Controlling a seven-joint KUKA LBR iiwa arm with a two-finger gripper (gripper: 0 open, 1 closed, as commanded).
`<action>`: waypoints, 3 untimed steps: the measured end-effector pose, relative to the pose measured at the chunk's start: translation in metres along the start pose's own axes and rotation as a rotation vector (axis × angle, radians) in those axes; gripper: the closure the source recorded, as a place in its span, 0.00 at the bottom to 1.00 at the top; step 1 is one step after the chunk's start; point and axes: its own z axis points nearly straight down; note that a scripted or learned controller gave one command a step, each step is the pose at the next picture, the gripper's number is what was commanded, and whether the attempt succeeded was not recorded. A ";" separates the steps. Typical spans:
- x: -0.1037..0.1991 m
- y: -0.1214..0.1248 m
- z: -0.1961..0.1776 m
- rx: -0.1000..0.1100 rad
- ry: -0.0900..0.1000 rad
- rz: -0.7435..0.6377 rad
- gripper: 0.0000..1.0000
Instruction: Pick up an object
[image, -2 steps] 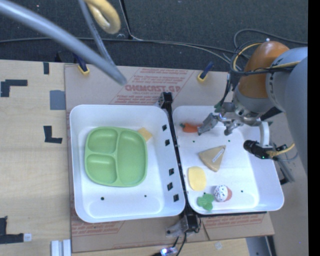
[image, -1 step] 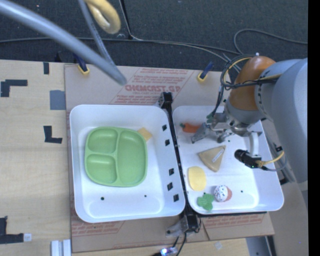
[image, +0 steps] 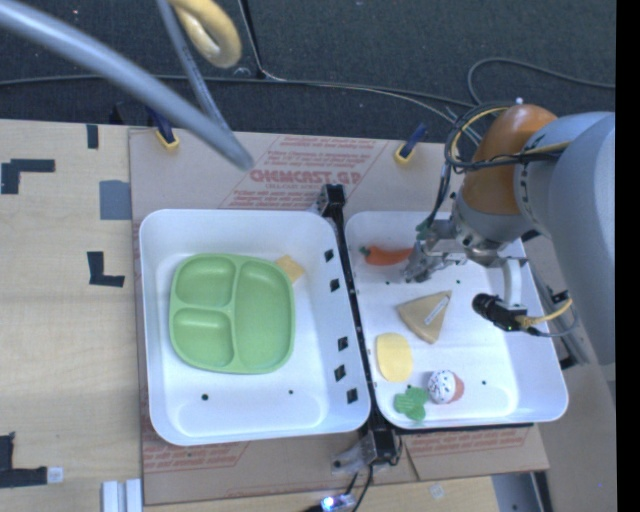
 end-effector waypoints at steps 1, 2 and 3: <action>0.001 -0.009 -0.053 -0.005 0.000 0.002 1.00; -0.002 -0.008 -0.096 -0.005 0.000 0.002 1.00; -0.002 -0.007 -0.141 -0.006 0.000 0.001 1.00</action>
